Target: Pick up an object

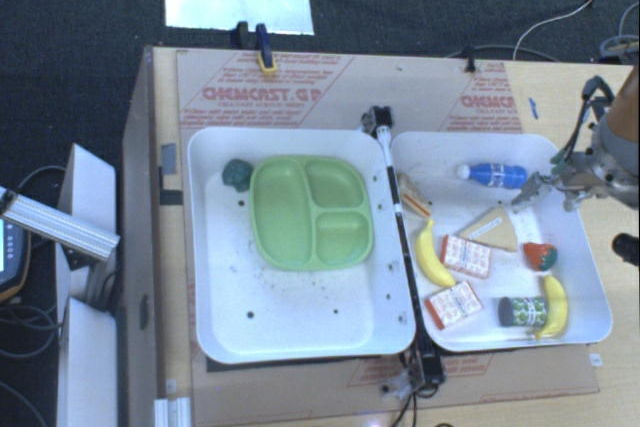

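My gripper [553, 191] hangs over the right part of the right bin [590, 260], with the grey arm coming in from the right edge. Its fingers stand open, spread apart, with nothing between them. Just left of it lies a blue bottle [492, 175] on its side. Below it are a pale cheese wedge [490, 229] and a red fruit [540, 256]. Also in this bin are a banana [432, 255], two small cracker boxes [466, 256] [454, 303], a dark can [522, 312] and a second banana [555, 305].
The left bin [225, 315] holds a green divided plate [310, 213] and a dark green lump [237, 174] at its upper left. A small orange-and-white item [412, 195] lies by the divider between the bins. Cables run behind the bench.
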Motion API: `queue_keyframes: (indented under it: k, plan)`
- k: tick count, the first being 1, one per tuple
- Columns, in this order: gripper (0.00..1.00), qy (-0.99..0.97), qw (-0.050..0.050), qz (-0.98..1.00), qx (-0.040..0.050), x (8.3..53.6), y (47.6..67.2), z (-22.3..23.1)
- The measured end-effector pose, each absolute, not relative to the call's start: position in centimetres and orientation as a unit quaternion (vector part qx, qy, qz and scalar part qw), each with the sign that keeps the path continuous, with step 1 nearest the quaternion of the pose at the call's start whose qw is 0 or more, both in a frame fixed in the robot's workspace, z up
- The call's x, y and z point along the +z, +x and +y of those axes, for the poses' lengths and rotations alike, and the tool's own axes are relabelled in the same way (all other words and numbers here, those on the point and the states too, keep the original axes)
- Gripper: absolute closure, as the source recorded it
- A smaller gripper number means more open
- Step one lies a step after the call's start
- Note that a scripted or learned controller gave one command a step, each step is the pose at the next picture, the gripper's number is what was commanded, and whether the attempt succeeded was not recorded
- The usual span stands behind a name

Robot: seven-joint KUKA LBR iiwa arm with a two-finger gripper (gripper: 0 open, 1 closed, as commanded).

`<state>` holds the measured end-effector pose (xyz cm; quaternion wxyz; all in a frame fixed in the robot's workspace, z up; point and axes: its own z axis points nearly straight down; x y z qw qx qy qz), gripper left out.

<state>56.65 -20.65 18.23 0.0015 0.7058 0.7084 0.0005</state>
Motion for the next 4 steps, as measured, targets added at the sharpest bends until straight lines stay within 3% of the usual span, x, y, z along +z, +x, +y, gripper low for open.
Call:
queue_keyframes:
  k: [1,2,3,4]
  plan:
    - [0.0,0.706,0.0,0.709,0.0008,11.9,62.2,-16.3]
    - [0.0,0.706,0.0,0.709,0.0003,8.4,59.7,-10.0]
    - [0.0,0.707,0.002,0.708,0.0009,11.8,62.9,-13.8]
    - [0.0,0.706,0.002,0.708,0.0012,19.3,61.6,-13.5]
